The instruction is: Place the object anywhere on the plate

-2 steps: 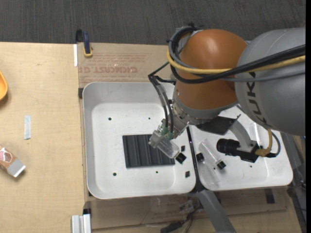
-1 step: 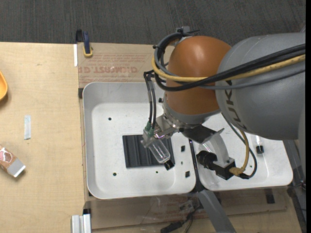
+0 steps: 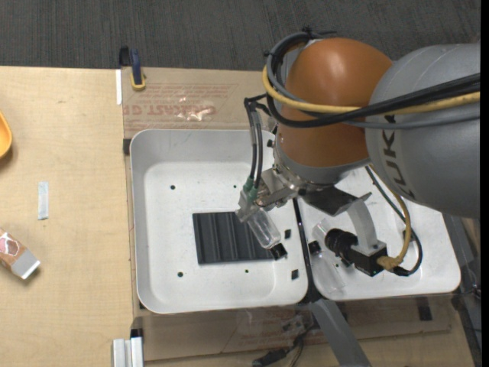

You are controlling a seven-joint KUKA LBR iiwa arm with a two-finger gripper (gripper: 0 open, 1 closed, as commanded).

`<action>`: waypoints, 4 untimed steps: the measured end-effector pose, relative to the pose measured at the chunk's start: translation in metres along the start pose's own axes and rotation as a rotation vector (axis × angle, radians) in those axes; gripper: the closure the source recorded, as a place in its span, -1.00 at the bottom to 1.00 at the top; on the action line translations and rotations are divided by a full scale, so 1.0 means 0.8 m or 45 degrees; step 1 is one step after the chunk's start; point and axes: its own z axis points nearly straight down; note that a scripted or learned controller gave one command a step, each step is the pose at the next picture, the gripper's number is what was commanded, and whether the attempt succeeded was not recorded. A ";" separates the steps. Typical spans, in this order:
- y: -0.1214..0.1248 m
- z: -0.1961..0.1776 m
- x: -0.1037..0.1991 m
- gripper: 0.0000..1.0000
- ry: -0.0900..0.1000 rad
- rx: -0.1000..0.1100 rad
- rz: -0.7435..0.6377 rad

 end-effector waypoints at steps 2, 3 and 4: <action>0.008 0.044 0.020 1.00 0.002 0.003 -0.349; 0.013 0.051 0.032 1.00 0.002 0.001 -0.663; 0.024 0.018 0.057 1.00 0.000 -0.001 -0.436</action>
